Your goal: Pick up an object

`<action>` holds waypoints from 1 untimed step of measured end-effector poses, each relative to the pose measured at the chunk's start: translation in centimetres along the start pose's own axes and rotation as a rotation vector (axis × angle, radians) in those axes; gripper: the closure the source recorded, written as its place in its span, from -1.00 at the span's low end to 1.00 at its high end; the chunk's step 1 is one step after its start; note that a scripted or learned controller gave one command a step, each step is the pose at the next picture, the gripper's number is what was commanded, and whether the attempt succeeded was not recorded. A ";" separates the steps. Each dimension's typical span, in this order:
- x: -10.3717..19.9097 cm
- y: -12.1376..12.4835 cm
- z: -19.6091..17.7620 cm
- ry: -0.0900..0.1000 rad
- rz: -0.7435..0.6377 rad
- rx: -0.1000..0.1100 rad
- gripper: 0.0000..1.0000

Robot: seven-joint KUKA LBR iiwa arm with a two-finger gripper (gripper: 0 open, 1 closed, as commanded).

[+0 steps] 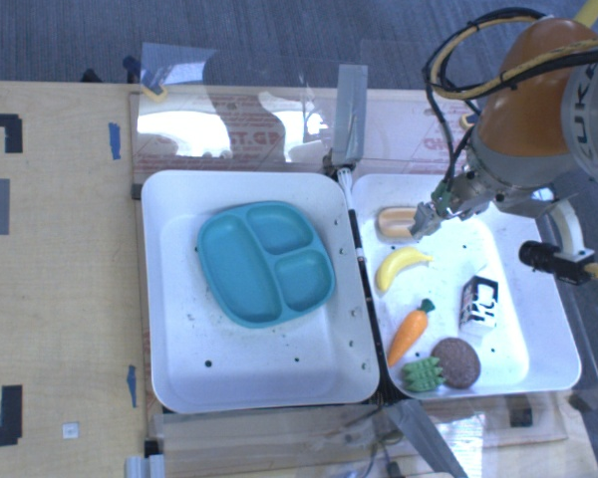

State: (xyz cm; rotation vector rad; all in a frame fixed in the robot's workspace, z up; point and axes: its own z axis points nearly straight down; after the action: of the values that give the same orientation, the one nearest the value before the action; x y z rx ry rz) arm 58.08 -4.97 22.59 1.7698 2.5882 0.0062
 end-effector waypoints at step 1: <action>-6.4 -3.3 -1.4 -0.003 0.023 0.003 1.00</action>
State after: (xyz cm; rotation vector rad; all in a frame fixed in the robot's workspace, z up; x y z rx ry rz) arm 57.29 -12.15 24.00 1.7991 2.5672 -0.0001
